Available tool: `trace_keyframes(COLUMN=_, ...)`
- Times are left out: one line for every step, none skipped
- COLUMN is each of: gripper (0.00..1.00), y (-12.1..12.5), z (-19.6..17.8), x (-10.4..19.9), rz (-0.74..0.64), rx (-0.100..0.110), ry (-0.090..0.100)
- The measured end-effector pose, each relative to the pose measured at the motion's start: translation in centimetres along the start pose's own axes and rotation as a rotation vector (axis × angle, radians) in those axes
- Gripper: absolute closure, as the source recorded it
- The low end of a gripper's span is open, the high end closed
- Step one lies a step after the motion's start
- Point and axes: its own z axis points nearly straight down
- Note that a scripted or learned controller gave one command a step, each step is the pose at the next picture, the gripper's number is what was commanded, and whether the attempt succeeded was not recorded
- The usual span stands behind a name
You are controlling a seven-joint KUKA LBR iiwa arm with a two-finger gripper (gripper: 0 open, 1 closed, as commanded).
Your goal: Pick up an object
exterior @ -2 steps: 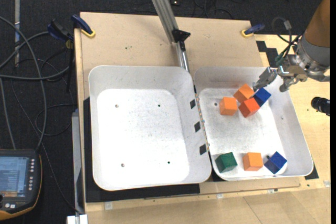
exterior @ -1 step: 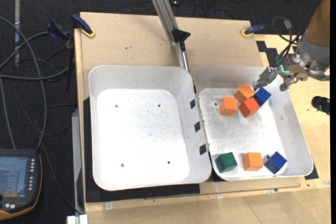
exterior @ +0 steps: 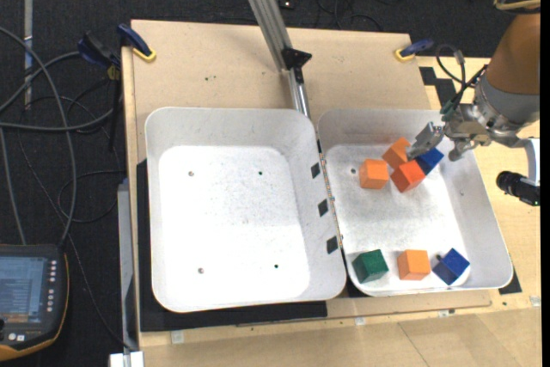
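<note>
**Hand low over a cluster of blocks in the right bin**

The hand [exterior: 427,142] hangs over a blue cube [exterior: 430,158] wedged among three orange cubes [exterior: 374,174]; I cannot tell its grip. Along the right bin [exterior: 481,219]'s near wall sit green [exterior: 371,265], orange [exterior: 413,264] and blue [exterior: 450,266] blocks. The matte, speckled left bin [exterior: 172,185] adjoins it on the pale board counter [exterior: 344,69].

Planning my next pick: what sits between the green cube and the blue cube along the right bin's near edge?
One orange cube, between green cube and blue cube, per the camera view.
</note>
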Motion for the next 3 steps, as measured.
trace_keyframes(gripper=0.0, y=0.8, z=5.0, x=0.5, rz=-0.004, rx=0.001, ry=0.001)
trace_keyframes(gripper=0.0, y=1.4, z=6.2, x=0.3, rz=-0.002, rx=-0.021, ry=-0.007)
trace_keyframes(gripper=1.0, y=1.4, z=5.3, x=0.3, rz=-0.004, rx=-0.023, ry=-0.009)
